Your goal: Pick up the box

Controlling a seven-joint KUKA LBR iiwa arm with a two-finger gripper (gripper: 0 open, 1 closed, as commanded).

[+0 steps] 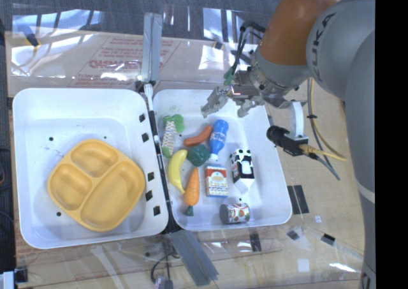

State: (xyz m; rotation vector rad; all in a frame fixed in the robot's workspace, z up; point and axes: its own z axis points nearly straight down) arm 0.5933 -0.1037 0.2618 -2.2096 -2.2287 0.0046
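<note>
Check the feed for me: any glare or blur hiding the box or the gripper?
Camera view: glare streaks only the clear sheet behind the bins; the box in the right bin is evenly lit and sharp; the gripper looks slightly soft.

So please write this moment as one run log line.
task: pick up box | gripper: open, above right bin far end | box: lying in bin, untouched | status: not grasped

Looks down at a slant from a fixed spot above the bench, far enough back to take in both the left bin and the right bin whole, with the arm reaching in large from the right.
</note>
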